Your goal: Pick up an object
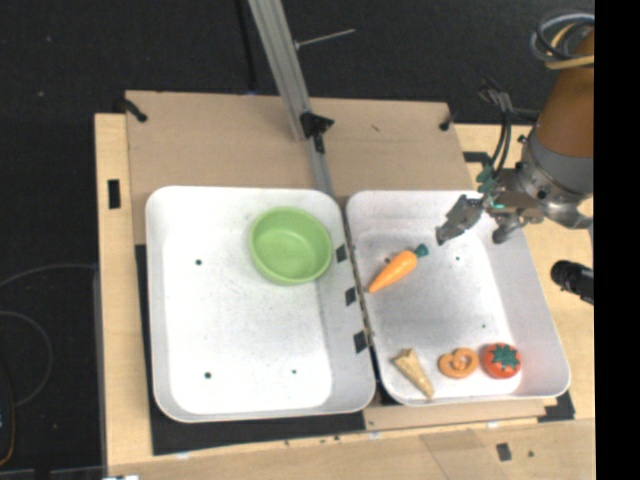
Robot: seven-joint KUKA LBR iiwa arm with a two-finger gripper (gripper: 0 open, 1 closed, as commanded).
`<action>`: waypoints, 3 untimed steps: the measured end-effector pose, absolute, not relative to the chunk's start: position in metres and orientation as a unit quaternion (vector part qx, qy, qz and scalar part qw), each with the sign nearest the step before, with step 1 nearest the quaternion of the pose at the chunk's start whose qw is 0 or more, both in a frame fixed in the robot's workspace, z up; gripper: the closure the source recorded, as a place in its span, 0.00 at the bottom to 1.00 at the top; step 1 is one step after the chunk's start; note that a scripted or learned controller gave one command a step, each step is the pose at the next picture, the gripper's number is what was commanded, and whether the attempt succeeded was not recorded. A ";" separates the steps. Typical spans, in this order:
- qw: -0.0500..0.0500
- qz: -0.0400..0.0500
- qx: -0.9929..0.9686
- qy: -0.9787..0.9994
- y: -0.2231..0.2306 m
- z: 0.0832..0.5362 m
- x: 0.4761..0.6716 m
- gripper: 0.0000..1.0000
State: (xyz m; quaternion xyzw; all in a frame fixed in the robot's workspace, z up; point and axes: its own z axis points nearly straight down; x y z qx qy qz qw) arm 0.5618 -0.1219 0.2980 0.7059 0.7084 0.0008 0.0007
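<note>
One orange carrot, green-tipped, lies tilted near the open, empty end effector.

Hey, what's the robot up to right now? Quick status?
Gripper open, holding nothing, above the right bin. Toy carrot nearest, lying loose just beside the fingers. Nothing in the way.

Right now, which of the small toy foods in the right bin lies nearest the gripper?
The orange toy carrot with the green tip, lying alone just below-left of the gripper. The tan wedge, orange ring-shaped piece and red tomato sit along the bin's near edge.
</note>
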 end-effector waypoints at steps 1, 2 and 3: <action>0.001 0.001 0.706 0.708 -0.122 0.298 0.562 0.00; -0.001 -0.002 0.707 0.707 -0.129 0.236 0.560 0.00; -0.001 -0.002 0.707 0.707 -0.127 0.187 0.551 0.00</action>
